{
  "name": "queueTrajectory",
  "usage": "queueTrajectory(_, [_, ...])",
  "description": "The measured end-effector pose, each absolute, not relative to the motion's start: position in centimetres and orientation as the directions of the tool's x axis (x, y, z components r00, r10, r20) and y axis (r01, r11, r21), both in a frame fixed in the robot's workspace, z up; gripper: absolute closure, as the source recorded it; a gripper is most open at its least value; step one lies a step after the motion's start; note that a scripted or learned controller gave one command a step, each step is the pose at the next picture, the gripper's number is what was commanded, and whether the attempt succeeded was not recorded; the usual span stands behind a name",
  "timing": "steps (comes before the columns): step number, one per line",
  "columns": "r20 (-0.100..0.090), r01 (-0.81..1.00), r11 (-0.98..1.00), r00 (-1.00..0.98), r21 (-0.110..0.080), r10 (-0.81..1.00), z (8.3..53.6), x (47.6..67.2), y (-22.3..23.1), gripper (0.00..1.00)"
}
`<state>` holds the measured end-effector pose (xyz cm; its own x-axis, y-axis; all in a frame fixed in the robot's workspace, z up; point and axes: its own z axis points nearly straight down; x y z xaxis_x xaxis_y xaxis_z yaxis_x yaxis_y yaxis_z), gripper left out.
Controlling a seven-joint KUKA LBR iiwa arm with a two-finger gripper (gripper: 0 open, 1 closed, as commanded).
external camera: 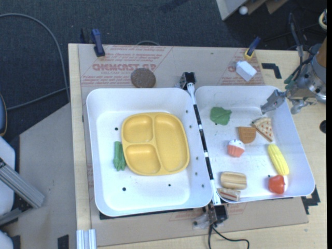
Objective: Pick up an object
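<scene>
One pincer (282, 101) at right bin (298, 139) rim — fingers indistinct, arm cut off

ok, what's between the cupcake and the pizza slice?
A brown bread-like piece sits between the cupcake and the pizza slice, seen in the camera view.

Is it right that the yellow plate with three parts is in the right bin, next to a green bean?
Not quite. The camera view shows the yellow plate in the left bin, not the right one. The green bean does lie right beside it.
</scene>
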<state>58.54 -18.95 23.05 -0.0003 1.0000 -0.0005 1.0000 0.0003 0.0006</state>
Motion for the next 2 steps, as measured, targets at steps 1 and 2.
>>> queueTrajectory(1, [-0.002, 1.000, 0.001, -0.001, 0.008, 1.000, 8.9, 60.2, -15.9, 0.00])
queueTrajectory(2, [-0.005, 1.000, 0.002, -0.001, 0.013, 1.000, 10.0, 60.3, -16.0, 1.00])
